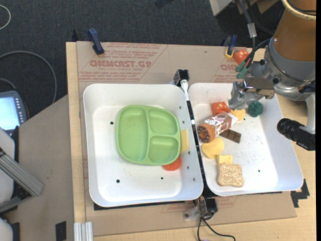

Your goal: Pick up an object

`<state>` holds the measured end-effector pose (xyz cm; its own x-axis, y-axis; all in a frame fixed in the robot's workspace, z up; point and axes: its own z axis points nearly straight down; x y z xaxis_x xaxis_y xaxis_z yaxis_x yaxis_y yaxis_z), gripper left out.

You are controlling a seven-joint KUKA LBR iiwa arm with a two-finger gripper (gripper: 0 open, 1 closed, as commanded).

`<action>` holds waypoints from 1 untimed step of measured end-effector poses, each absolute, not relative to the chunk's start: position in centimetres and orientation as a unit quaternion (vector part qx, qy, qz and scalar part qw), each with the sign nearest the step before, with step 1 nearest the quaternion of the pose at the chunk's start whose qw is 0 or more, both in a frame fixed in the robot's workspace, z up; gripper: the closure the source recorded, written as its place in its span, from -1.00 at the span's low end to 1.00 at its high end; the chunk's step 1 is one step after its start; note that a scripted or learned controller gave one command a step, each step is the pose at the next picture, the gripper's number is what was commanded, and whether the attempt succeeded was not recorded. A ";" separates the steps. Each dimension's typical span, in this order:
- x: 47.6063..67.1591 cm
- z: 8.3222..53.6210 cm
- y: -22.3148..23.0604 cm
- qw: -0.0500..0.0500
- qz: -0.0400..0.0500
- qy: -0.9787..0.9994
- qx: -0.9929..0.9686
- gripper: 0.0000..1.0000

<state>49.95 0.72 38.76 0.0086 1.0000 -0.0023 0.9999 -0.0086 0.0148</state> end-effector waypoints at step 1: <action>48.3 30.6 5.8 -0.003 -0.003 0.709 0.705 1.00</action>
